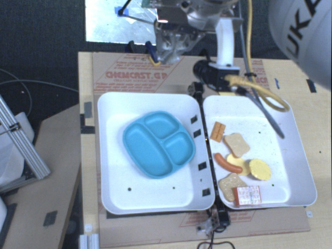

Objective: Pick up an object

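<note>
A sausage (228, 163) lies in the right-hand bin (293, 154), its long axis running from upper left to lower right, beside a bread slice (237, 143), a cracker (218, 131) and a yellow round piece (260, 169). A blue divided plate (158, 144) sits tilted in the left-hand bin (111, 139). The pincer (170, 48) hangs high above the surface (129, 69), beyond the bins; whether it is open or closed cannot be told, as it appears blurred.

plastic, cardboard and metal surfaces

glossy blue plastic plate (158, 144) in a smooth white plastic bin (111, 191); matt printed cardboard (135, 77) beneath; shiny metal gripper (171, 45) upper centre.
</note>
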